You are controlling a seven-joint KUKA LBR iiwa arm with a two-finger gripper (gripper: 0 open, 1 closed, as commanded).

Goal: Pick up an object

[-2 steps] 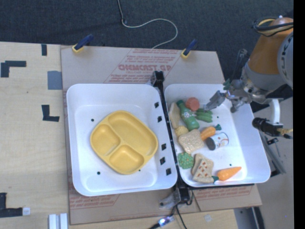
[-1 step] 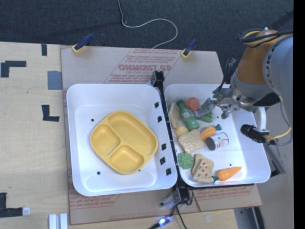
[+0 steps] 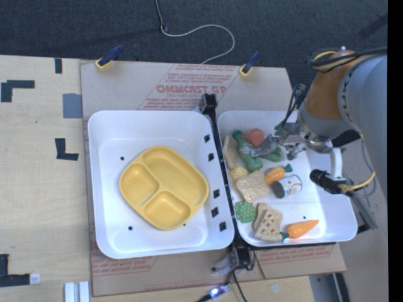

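Arm: the grey arm with the orange band (image 3: 327, 93) reaches in from the right, over the right bin (image 3: 343, 228).
Gripper: the gripper (image 3: 267, 146) is low in the back part of the right bin; I cannot tell how it stands, because it is small and dark against the toys.
Just beside the gripper: a red tomato-like toy (image 3: 255, 135) and a green toy vegetable (image 3: 245, 156), both very close to it; whether it touches them I cannot tell.
Nearer the camera from the gripper: a slice of toy bread (image 3: 252, 185), a small orange piece (image 3: 274, 175), a pizza slice (image 3: 269, 224) and a toy carrot (image 3: 302, 228), all lying on the bin floor.
Far to the gripper's side: a yellow divided plate (image 3: 164, 186) in the left bin (image 3: 104, 231).
Progress: in my judgement the pick is at the reaching or grasping step; no object is seen lifted.
Left to do: to take one toy firmly and to raise it out of the pile.
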